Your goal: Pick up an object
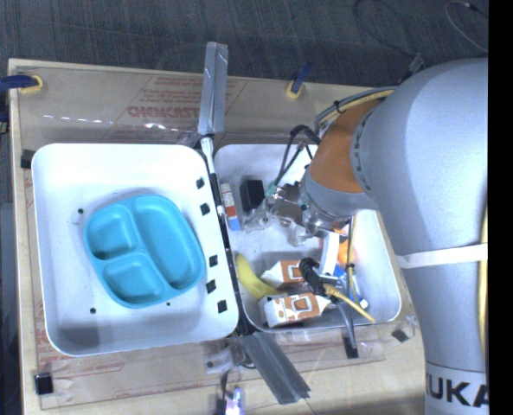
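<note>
Arm reaches into right bin, gripper near its far-left corner; grip state unclear. Banana + cartons along near edge. Blue tray mid left bin.

This looks like a robot lab. A big grey robot arm with an orange band fills the 3 o'clock side. Two shallow white plastic bins sit on a pale wooden bench, with blue clamps at 10 o'clock and dark carpet floor at 12 o'clock.
</note>
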### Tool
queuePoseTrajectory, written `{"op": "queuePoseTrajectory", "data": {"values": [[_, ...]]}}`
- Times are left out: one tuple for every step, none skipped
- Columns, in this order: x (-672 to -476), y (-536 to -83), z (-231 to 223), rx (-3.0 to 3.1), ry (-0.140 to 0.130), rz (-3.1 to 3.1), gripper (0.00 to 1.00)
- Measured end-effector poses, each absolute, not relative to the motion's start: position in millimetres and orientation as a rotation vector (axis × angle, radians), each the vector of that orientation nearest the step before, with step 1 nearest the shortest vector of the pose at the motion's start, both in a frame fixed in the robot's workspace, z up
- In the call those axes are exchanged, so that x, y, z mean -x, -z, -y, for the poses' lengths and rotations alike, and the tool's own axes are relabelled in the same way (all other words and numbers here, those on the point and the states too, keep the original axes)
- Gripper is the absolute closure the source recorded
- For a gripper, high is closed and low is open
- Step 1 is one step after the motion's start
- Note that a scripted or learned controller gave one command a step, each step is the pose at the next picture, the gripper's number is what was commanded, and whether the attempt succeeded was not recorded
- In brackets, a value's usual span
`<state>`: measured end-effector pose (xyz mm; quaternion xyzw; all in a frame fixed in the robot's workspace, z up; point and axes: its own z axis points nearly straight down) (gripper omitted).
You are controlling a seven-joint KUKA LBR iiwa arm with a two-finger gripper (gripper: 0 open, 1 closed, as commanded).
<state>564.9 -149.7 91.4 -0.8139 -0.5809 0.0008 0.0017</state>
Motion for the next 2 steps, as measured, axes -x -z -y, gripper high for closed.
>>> {"op": "queuePoseTrajectory", "data": {"values": [[-517.6,-184.6,202.6,2.63,-0.002,1.713,0.0],[-552.3,-90.6,197.4,2.663,-0.004,1.66,0.0]]}}
